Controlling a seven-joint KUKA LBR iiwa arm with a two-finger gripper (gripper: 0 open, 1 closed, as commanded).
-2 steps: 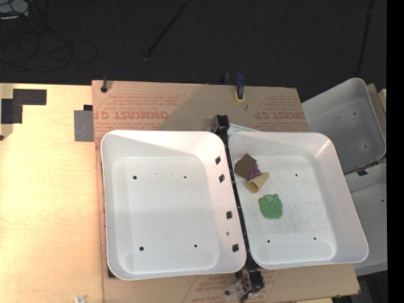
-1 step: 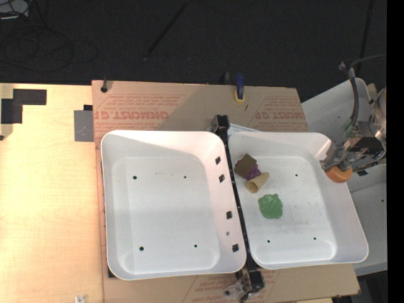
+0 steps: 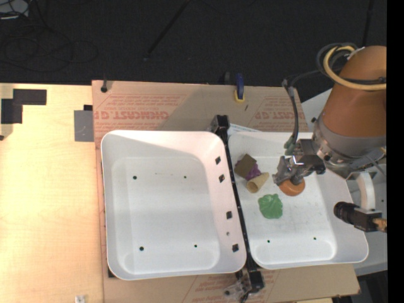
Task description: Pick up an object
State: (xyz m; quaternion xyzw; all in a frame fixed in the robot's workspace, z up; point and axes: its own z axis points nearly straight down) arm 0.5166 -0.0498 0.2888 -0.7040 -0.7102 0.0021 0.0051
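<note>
In the right bin (image 3: 344,248), the gripper (image 3: 291,175) hangs directly over an orange object (image 3: 292,187), which peeks out at its six o'clock; whether the fingers are apart or closed, I cannot tell. A green lump (image 3: 271,206) lies near, toward seven o'clock.

Bench setting seen from above, against a dark floor.

A pale wooden bench top (image 3: 44,194) fills the left side, carrying several black rectangular marks (image 3: 28,100) near its far edge. Beside it lies a brown cardboard sheet (image 3: 170,109) printed with reddish lettering, held at its far edge by a blue-and-yellow clamp (image 3: 239,87). Beyond the bench the floor (image 3: 189,30) is black, crossed by what appear to be loose cables (image 3: 25,2) at upper left.
</note>
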